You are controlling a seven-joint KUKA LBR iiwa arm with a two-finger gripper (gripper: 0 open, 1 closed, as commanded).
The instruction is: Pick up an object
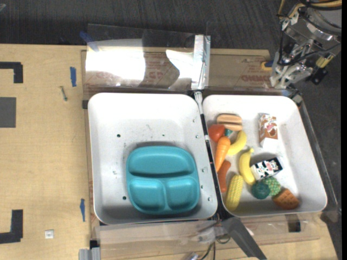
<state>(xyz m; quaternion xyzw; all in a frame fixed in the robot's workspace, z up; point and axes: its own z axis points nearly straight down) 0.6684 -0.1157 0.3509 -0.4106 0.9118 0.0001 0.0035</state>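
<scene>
1. The gripper (286, 64) hangs at the upper right, above the bench beyond the far right corner of the right bin (312, 150). Whether it is open or closed cannot be told from this view, and no object is seen in it or touching it.
2. All the toy food lies in the right bin, well apart from the gripper, below and to its left.
3. Nearest the gripper is a small snack packet (268, 128); a hot dog (229, 120) lies near the bin's far left side.
4. Along the left wall lie a carrot (222, 149), a banana (238, 143) and a corn cob (234, 191).
5. Toward the near edge sit a second banana (246, 167), a black-and-white carton (267, 168) and a green vegetable (261, 190).
6. The left bin (108, 123) holds a teal divided tray (161, 179).
</scene>
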